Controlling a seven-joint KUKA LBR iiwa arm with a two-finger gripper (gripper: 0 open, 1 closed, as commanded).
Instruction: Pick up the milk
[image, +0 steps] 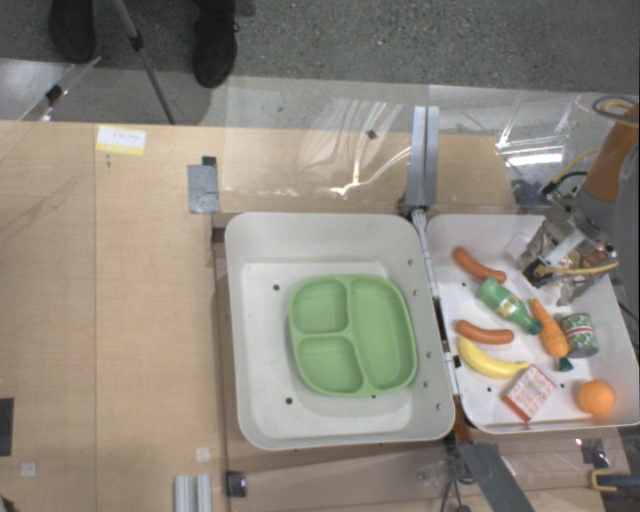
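Note:
The milk (530, 392) is a small red and white carton lying flat near the front edge of the right bin (455, 300), between a banana and an orange. My gripper (558, 268) hangs over the back right of that bin, well behind the milk and apart from it. A carrot and a can lie between the gripper and the carton. Nothing shows in the gripper.
The right bin also holds two sausages (478, 265), a green bottle (506, 304), a carrot (550, 330), a can (579, 334), a banana (490, 360) and an orange (597, 398). A green divided plate (352, 334) lies in the left bin (250, 300).

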